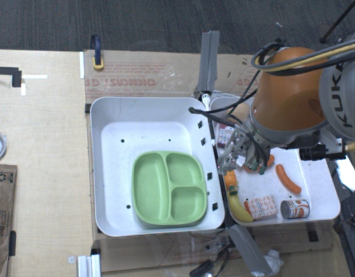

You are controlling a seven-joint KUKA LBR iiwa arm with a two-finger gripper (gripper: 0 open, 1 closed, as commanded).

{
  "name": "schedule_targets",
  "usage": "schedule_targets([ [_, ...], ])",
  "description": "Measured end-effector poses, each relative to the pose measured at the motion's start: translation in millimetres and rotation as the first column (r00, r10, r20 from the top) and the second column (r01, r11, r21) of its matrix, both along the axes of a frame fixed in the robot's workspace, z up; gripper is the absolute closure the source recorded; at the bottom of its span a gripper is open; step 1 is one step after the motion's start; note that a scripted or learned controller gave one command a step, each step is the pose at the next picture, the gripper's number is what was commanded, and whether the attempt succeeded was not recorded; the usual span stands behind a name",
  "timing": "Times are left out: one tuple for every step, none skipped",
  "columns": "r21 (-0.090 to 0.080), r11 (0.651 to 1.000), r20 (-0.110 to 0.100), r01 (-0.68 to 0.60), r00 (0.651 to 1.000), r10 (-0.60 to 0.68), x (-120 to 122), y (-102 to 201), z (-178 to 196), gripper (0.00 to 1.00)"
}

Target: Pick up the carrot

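In the right bin (pixel 321 212), a small orange piece with a greenish end (pixel 268 161) peeks out from under the wrist; it looks like the carrot, mostly hidden. My gripper (pixel 238 156) hangs low over the bin's left part, just left of that piece, under the big orange band of the arm. I see nothing clearly held. Another short orange item (pixel 230 181) lies by the bin's left wall, right below the gripper.
A yellow banana (pixel 238 206), a small printed box (pixel 262 206), a can on its side (pixel 294 208) and an orange-red sausage (pixel 288 179) lie along the right bin's front. The left bin (pixel 108 154) holds a green divided plate (pixel 169 187).
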State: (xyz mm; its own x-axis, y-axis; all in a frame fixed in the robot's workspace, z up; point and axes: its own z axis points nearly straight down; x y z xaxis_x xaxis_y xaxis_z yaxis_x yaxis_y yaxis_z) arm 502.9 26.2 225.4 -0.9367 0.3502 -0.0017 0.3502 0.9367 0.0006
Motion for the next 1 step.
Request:
schedule_targets([
  [0.001,0.912,-0.002,-0.41,0.912,0.41,-24.6,11.0,-7.0,1.0],
])
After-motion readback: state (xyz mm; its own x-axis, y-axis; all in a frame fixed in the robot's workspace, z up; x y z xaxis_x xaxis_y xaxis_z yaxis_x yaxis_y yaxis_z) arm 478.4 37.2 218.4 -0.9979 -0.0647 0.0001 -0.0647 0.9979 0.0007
